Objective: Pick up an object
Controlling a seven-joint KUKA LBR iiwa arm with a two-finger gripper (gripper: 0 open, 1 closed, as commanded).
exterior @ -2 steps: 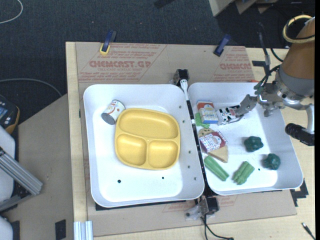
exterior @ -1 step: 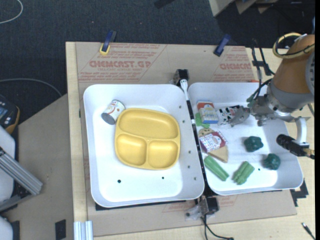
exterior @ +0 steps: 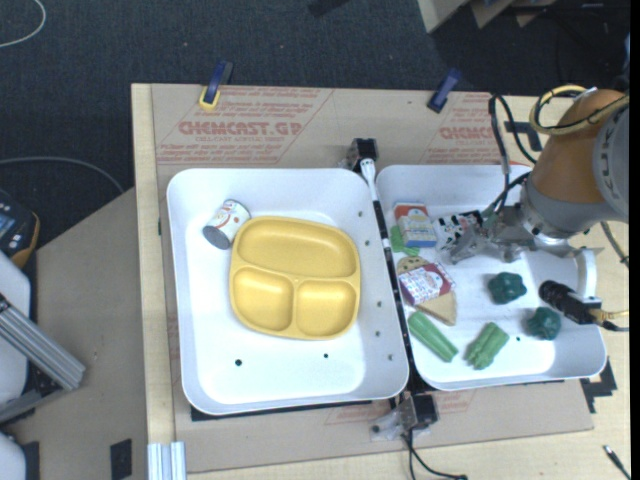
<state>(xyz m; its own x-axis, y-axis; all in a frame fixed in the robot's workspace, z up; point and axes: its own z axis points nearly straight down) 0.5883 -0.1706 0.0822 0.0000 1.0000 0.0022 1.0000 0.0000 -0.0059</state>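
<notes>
My gripper (exterior: pixel 468 236) is low in the upper middle of the right bin (exterior: pixel 520 370), at the end of the grey arm with the orange band (exterior: pixel 572 160). A small black-and-white object (exterior: pixel 455 226) lies right at its tip; whether they touch is unclear. To its left lies a green, white and red carton (exterior: pixel 413 225). Below that are a red-and-white packet (exterior: pixel 423 283), a tan wedge (exterior: pixel 441 309), a green cucumber-like piece (exterior: pixel 432 336) and a green bean bundle (exterior: pixel 486 345). A dark green lump (exterior: pixel 506 287) and a teal lump (exterior: pixel 545 322) lie under the arm.
The left bin (exterior: pixel 200 298) holds a yellow divided plate (exterior: pixel 295 276) and a small tipped cup (exterior: pixel 226 223) at its upper left. A black cylinder with a cable (exterior: pixel 566 302) hangs from the arm at the right bin's right side. Clamps sit along the board's far edge.
</notes>
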